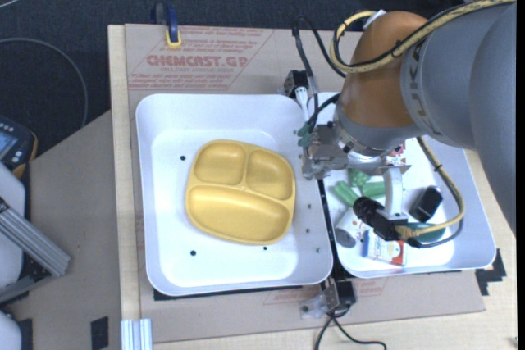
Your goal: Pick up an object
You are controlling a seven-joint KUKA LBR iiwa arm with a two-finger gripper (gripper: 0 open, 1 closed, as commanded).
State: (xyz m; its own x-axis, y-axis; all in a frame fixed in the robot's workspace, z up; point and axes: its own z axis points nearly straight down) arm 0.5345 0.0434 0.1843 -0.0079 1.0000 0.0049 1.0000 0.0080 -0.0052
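Lying slantwise from upper left to lower right, green object (354,194) in right bin (472,246), just beneath gripper (361,176), grip state unclear.

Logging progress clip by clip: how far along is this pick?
Done: the arm is over the right bin, above the clutter there. In hand: nothing visibly held. Left: grasping and lifting an item; the yellow tray lies untouched in the left bin.

Yellow tray (240,191) in a white bin (164,201).
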